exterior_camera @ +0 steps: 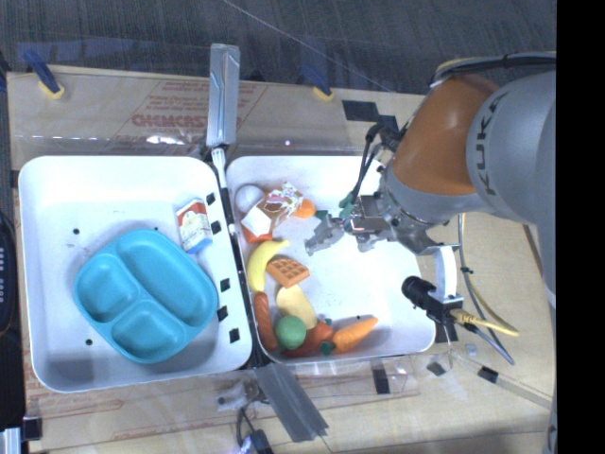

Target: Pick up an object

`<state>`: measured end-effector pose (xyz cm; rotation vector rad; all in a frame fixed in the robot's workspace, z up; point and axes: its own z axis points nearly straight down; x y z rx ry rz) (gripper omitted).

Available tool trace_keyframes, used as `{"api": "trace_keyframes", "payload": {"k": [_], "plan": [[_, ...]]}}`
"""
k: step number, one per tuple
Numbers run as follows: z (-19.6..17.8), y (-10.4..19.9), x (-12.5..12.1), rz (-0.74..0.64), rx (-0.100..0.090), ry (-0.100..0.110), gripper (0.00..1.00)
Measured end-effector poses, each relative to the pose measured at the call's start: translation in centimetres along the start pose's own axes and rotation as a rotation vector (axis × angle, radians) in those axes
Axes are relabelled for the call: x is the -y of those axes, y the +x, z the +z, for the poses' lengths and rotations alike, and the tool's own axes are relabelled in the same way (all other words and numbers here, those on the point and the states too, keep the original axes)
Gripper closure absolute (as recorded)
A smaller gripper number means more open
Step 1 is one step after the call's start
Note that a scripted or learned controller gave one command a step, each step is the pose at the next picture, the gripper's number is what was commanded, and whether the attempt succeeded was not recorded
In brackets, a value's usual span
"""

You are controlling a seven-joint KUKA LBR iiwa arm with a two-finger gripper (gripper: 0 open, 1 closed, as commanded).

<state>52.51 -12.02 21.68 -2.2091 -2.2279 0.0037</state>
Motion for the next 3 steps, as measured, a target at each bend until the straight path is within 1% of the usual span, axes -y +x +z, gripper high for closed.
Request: {"api": "trace_keyframes", "payload": {"k": [1, 2, 3], "plan": [[11.6, 2.3, -0.6, -0.236, 0.005, -0.011, 0.00], [11.0, 2.4, -0.5, -0.242, 0.002, -0.004, 1.00], [2.1, 6.1, -7.0, -0.285, 0.002, -0.011, 1.00]]}}
